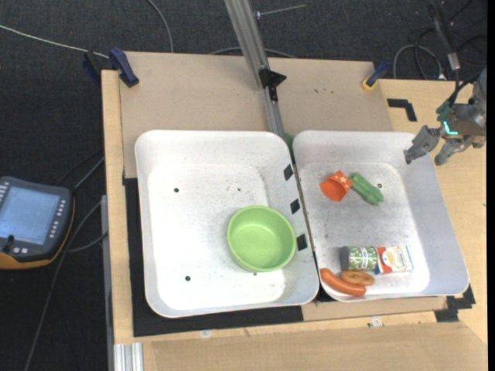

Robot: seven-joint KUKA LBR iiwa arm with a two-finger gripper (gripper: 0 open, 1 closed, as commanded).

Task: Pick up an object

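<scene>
A: Starting with the biggest things: the two white bins sit side by side, the right bin just below and left of the gripper, the left bin well beyond it on the far side. That split gives the arm one tray to pick from and another for setting down, I'd guess

B: And the green bowl?

A: In the left bin, well apart from the gripper, upright, toward the near right corner. Likely just parked there, out of the way of the pick

B: So the targets are in the right bin?

A: I think so. The carton, lying flat, is down-left of the gripper, near the bin's front edge. Touching its lower left is an orange-red sausage-shaped thing. Closer in, to the gripper's left and a little below, lie a green vegetable-like toy and a small orange cup, tipped over, just beside each other

B: And the gripper itself?

A: Its fingers are spread apart, nothing between them, poised over the bin's far right rim. Held wide like that, it looks ready to descend, the green toy and cup being nearest
</scene>
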